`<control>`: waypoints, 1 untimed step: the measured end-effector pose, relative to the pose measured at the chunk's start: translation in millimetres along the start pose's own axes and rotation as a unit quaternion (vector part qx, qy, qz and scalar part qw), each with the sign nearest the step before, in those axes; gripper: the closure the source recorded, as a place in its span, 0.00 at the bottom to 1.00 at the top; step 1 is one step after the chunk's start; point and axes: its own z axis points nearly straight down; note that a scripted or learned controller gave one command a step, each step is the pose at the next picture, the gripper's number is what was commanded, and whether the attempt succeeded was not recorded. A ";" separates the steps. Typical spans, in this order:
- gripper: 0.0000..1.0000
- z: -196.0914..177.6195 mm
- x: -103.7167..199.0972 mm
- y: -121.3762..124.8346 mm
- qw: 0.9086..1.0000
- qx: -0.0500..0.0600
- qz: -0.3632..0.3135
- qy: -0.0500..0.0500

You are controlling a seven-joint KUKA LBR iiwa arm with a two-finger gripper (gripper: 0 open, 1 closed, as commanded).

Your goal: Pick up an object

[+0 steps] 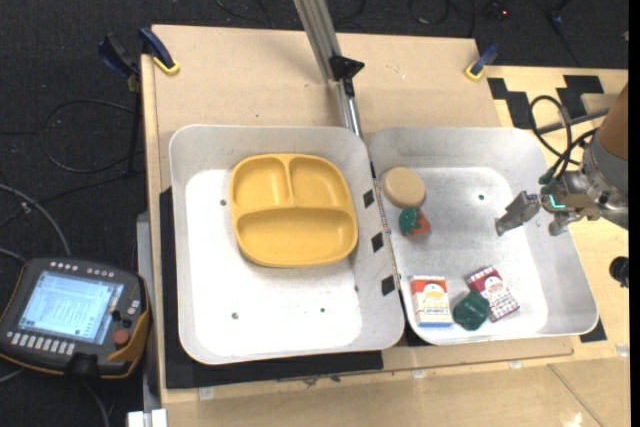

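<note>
- The yellow divided plate lies flat in the middle of the left bin, taking most of its floor. Being wide and low, it gives two fingers little to close on, so I judge it a poor pick.
- The seam between the bins runs just right of the plate. The right bin holds all the small things, which fits an arm that reaches in from 3 o'clock.
- At about 10 o'clock on the right bin's floor stands a round tan block, with a small green-and-red toy touching it at the block's 5 o'clock. So close together, either one would be awkward to take alone.
- Along the front rim, from 7 towards 5 o'clock, lie a small white-and-red carton, a dark green lump just beside it, and a red-and-white packet touching the lump. All three lie flat and crowded.
- The gripper hangs at the bin's 3 o'clock edge over bare floor, well apart from every object. It carries nothing between its fingers; whether they are spread or closed I cannot tell.
- I judge the pick not yet begun. The front-rim cluster, at 7 o'clock from the gripper, looks the nearest candidate.
</note>
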 end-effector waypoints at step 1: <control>0.00 49.8 0.8 9.3 1.000 0.002 0.000 0.000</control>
